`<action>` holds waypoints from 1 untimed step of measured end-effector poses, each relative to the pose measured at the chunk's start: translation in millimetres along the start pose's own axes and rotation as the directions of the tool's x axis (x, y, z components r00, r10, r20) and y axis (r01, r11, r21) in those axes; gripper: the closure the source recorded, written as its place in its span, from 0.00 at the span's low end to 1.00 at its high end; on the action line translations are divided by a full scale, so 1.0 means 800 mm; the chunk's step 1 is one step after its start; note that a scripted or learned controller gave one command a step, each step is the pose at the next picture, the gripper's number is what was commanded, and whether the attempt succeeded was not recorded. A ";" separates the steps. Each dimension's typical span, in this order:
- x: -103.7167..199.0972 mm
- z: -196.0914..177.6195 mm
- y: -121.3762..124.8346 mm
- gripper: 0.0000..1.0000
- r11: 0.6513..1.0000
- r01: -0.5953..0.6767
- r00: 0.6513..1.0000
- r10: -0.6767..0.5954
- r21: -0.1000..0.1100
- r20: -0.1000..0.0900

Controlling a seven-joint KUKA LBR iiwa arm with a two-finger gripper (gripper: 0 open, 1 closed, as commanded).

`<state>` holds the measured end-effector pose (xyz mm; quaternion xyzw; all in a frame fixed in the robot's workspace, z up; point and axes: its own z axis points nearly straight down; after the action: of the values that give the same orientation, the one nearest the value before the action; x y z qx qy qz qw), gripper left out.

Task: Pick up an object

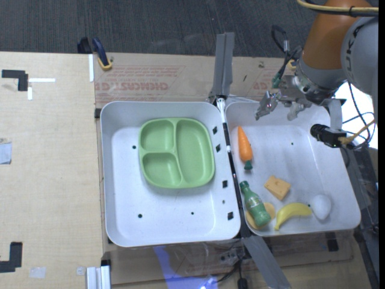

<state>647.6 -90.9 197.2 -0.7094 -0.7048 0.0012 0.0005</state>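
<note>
The gripper (281, 103) is hovering over the right bin's (337, 179) far edge, jaws open and holding nothing. The carrot (243, 144) is lying just left and nearer, its long axis running far-to-near.

end effector (280, 109) above right bin's (337, 179) far edge | carrot (243, 144), cheese (277, 187), bottle (255, 204), banana (292, 213) inside | green tray (177, 153) in left bin (120, 179)

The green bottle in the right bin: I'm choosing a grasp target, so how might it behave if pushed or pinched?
The green bottle lies on its side, so its round body would probably roll if nudged. Its glossy surface looks slippery. It touches the banana, which would likely shift too.
</note>
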 end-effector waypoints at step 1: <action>-0.002 -0.011 0.000 1.00 1.000 -0.002 1.000 0.002 -0.001 0.001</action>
<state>648.0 -92.3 206.4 -0.7101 -0.7041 0.0012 0.0000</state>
